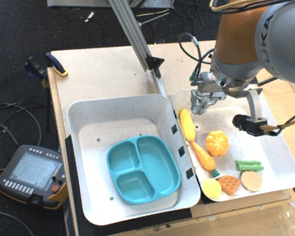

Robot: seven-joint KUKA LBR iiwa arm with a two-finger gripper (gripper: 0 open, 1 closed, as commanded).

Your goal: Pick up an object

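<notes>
In the right bin [278, 147] lie several toy foods: a yellow corn cob [187, 124], an orange carrot [203, 156], an orange pumpkin [217, 143], a green bean pod [249, 165], a yellow lemon slice [211, 188], an orange waffle [229, 184] and a tan cookie [251, 180]. My gripper [201, 103] hangs over the bin's back left part, just behind and to the right of the corn cob. Nothing shows between its fingers.
The left bin [87, 148] holds a blue divided plate [142, 169]. A metal pole [133, 32] slants over the bench behind the bins. A black clamp [249, 124] hangs off the arm over the right bin. A teach pendant [30, 177] lies on the floor at left.
</notes>
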